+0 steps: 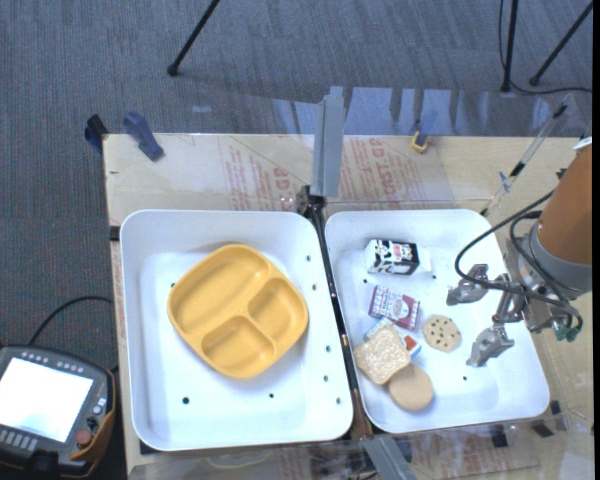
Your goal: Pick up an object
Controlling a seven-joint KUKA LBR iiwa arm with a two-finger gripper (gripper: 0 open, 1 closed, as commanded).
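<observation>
The hand [477, 320] is seen spread open over the right bin [480, 230], nothing between its fingers. Just to its left a cookie [441, 333] is found; farther left lie a toast slice [382, 355] and a milk carton [393, 257].

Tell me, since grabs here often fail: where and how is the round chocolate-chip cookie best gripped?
Probably across its rim, descending from straight above. The cookie lies flat on the right bin floor, apart from its neighbours, and the gripper hangs just to its right.
</observation>
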